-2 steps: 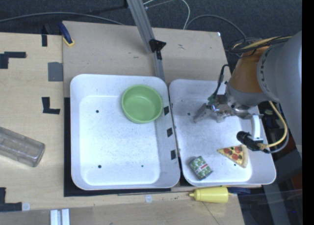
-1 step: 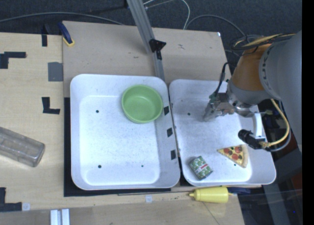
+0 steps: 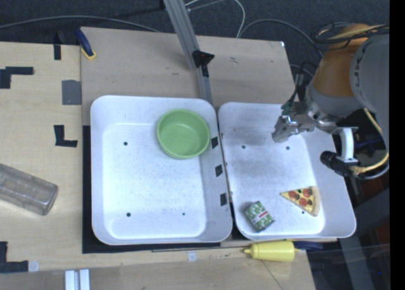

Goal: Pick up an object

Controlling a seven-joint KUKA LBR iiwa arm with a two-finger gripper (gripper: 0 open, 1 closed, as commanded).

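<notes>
A toy pizza slice [image 3: 302, 199] lies in the near right corner of the right bin [image 3: 266, 168]. A small green patterned block [image 3: 259, 215] rests at that bin's near edge, left of the pizza. A green bowl [image 3: 183, 133] sits in the far right part of the left bin [image 3: 126, 175]. My gripper [image 3: 283, 129] hangs over the far part of the right bin, well away from the pizza slice and the block. Nothing shows under it.
A yellow bottle [image 3: 273, 251] lies on the bench just in front of the right bin. A clear plastic cylinder [image 3: 25, 189] lies at the far left. A grey pole [image 3: 183, 23] slants down to the bins' far edge. Cables loop behind.
</notes>
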